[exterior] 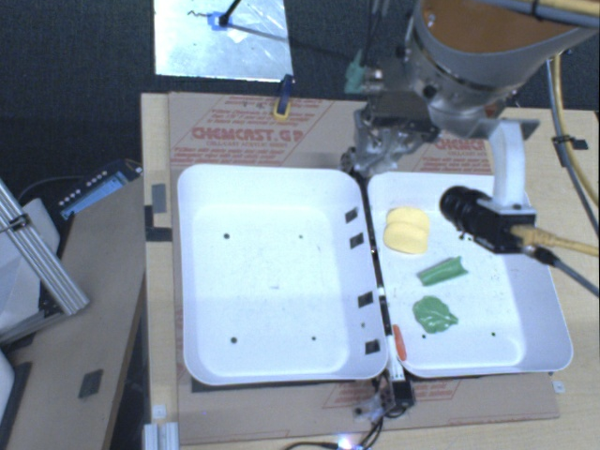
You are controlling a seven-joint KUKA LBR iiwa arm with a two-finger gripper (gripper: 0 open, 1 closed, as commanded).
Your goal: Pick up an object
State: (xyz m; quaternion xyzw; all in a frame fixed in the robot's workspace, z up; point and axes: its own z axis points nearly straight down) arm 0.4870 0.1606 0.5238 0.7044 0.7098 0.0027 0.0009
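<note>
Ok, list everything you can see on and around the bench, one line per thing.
yellow block: one, pale yellow, upper left part of the right bin
green strip: one, green, right bin, just below and right of the yellow block
green lump: one, green, right bin, below the green strip
orange piece: one, small, orange-red, at the seam between the bins near the front
left bin: one, white, left half of the bench
right bin: one, white, right half of the bench
cardboard sheet: one, brown with red print, under both bins
metal plate: one, silver, on the dark floor beyond the bench
black camera: one, black, on a white bracket over the right bin
gripper: one, grey metal, above the far edge where the bins meet
</note>
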